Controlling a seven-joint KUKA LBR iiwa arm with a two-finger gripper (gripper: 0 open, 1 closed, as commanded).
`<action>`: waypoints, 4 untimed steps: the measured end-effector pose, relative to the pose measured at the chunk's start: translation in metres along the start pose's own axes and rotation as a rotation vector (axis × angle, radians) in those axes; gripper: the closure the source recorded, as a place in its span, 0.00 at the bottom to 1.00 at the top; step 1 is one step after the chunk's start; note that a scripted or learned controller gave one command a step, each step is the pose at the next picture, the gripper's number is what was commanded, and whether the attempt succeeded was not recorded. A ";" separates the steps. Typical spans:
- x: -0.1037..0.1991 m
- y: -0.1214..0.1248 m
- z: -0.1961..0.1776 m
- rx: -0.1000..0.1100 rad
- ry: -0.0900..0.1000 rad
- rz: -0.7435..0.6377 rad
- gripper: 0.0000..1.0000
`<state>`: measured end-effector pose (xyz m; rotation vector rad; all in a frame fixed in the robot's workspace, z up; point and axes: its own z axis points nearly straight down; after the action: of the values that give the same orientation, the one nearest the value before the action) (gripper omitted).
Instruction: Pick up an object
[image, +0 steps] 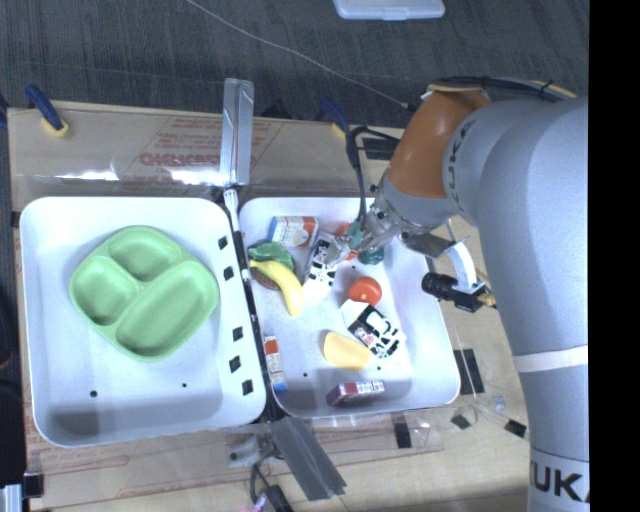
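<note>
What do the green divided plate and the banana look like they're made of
Green divided plate: probably molded plastic, matte with a soft sheen; uniform color, rounded compartment walls. Banana: likely a plastic toy; smooth, evenly yellow, lying among other toy-like items, though real fruit can't be ruled out.

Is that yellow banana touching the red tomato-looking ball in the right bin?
Apart. The camera view shows the banana lying near the bin's left side and the red ball further right, with a plain strip of white bin floor between them.
</note>
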<state>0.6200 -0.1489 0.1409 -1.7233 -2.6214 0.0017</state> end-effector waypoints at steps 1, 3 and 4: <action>0.067 0.070 -0.052 -0.005 -0.003 0.156 1.00; 0.027 0.053 0.042 -0.003 -0.001 0.140 0.00; 0.041 0.028 0.043 -0.012 -0.007 0.147 0.00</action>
<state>0.6293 -0.1005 0.0977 -1.9190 -2.4976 -0.0072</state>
